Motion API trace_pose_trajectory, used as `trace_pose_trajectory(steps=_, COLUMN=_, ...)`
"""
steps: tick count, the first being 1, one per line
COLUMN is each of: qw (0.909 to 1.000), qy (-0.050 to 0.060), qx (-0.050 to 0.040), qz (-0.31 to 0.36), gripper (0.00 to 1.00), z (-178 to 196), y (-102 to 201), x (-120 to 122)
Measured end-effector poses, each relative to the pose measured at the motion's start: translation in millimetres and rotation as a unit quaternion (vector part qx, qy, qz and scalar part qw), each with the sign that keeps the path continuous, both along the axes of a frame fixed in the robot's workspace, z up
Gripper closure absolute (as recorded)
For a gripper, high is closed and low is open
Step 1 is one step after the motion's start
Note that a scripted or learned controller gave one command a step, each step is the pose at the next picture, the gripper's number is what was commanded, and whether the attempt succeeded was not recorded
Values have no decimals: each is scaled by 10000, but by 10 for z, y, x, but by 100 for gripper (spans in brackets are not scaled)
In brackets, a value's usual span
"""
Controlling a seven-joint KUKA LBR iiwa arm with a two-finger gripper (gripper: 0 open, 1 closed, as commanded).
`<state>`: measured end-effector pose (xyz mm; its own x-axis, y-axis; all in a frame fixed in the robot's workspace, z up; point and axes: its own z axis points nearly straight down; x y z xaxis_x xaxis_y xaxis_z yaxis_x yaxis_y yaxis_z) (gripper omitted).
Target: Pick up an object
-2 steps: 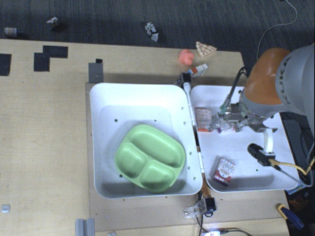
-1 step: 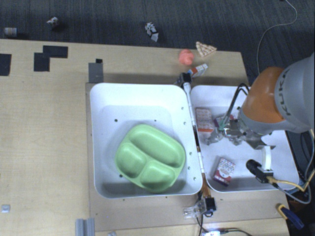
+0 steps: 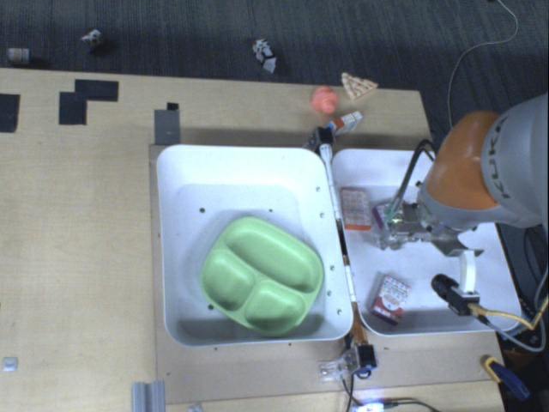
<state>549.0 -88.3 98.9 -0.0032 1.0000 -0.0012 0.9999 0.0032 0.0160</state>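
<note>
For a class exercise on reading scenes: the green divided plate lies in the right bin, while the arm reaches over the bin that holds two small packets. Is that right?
Not quite. The green divided plate lies in the left bin, not the right one. The rest stands: the camera view shows the arm reaching over the right bin, which holds two small packets.

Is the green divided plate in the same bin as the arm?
No: the green divided plate lies in the left bin, while the arm reaches over the right bin.
</note>
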Motion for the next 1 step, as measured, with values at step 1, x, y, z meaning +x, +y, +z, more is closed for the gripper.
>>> trace_pose_trajectory(steps=1, qw=10000, qy=45, qx=-6, qz=4, gripper=100, z=-126, y=-679, x=870)
